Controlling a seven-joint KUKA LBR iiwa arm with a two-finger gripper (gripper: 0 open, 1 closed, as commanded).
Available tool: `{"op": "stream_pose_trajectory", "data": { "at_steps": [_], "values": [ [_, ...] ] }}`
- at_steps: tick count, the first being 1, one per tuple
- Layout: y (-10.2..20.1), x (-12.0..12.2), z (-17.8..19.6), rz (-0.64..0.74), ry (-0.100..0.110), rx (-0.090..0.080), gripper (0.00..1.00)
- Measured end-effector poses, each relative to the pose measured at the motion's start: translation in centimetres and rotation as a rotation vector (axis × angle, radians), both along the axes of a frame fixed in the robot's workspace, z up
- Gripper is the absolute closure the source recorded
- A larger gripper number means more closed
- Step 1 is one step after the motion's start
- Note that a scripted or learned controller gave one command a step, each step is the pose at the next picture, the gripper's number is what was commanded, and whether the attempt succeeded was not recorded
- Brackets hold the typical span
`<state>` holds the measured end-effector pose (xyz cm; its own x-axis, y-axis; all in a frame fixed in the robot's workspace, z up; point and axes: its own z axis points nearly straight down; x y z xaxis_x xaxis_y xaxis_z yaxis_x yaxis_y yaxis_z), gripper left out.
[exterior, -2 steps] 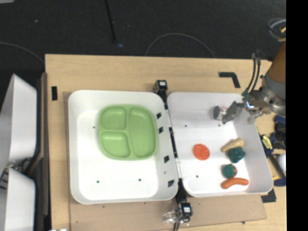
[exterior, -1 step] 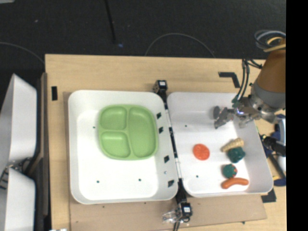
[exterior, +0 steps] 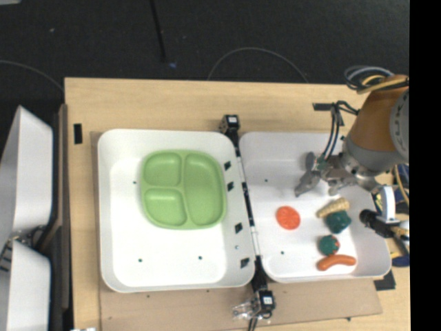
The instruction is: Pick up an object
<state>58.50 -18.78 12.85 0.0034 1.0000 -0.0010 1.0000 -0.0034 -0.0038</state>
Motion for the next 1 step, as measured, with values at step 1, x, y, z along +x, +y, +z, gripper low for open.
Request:
{"op": "stream_pose_trajectory", "data": {
  "at_steps": [1],
  "values": [
    [-0.12, 0.21, 1.55, -0.002, -0.008, -0.001, 1.00]
  ]
}}
